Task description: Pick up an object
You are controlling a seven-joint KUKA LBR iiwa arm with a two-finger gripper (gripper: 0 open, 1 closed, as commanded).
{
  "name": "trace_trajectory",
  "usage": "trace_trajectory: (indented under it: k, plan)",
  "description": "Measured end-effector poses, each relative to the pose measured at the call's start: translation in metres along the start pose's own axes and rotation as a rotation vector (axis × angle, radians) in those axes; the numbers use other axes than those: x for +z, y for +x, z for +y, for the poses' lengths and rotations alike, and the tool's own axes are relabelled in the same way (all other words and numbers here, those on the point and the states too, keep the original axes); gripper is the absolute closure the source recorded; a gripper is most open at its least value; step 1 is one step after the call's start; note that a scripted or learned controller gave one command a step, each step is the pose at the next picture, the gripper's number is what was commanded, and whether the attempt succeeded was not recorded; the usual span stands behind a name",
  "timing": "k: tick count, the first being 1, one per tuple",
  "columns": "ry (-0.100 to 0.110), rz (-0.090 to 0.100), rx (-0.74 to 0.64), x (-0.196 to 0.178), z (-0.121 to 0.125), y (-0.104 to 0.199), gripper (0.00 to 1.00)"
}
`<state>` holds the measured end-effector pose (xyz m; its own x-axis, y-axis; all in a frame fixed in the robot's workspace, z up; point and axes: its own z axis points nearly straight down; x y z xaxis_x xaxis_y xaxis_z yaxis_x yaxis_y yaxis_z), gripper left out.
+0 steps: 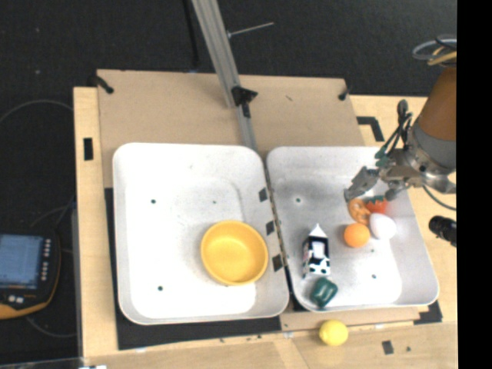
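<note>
Dark flooring is surrounding a tan desk [192,106] that is carrying two shallow white bins side by side. Taking the right bin [307,167] as the landmark, the left bin [154,175] is lying just beside it on its left, their rims nearly touching along the middle, and a yellow bowl [234,252] is sitting upright in the left bin's lower right part, close to that shared edge. Inside the right bin, a small black-and-white cow-patterned carton [316,255] is standing near the lower left, with a dark green object [324,291] lying just below it against the bin's bottom rim. Toward the bin's right side, an orange ball [356,235] is resting next to a white egg-shaped object [382,227], and a red and orange object [370,205] is lying just above them. A yellow ball [333,333] is sitting outside the right bin, on the desk just below its bottom rim. The grey arm with its orange band [440,121] is reaching over the right bin's right edge, and the gripper [372,190] is hanging over the red and orange object with its fingers spread apart and nothing visibly between them. A grey metal pole [219,44] is slanting up from the top of the gap between the bins. Far left of the right bin, beyond the desk, a handheld screen device [23,271] is lying on the floor.
</note>
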<state>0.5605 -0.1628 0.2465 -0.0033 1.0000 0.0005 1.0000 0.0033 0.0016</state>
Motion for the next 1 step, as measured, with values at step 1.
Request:
trace_trajectory:
  k: [1]
  plan:
    - [-0.001, 0.000, 0.001, -0.0001, 0.0000, -0.0001, 0.00]
